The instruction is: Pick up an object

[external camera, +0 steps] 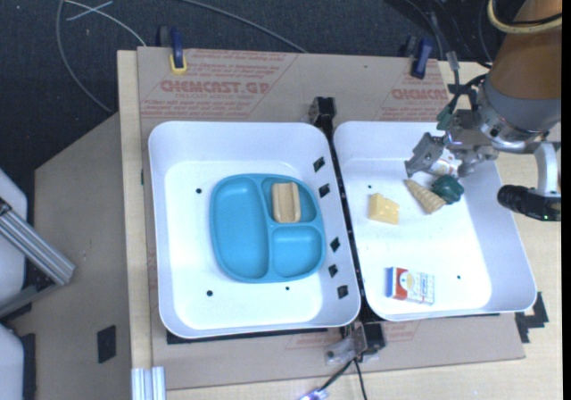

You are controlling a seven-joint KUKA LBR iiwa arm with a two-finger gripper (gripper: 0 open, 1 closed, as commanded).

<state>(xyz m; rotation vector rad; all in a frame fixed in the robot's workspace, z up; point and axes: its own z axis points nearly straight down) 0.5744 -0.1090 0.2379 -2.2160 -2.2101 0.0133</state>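
A cardboard-topped bench (241,77) bears two white bins. The arm (526,77) leans in from the right, its gripper (443,160) low over the right bin (482,237), fingers spread apart and grasping nothing. A tan ribbed cone with a green end (434,193) lies just below the fingertips, near a yellow wedge (384,208).

A bulky grey arm (525,104) wears a broad orange band (533,50) above the wrist — below it sits a silvery metal two-finger gripper (443,157) with thin dark cabling.
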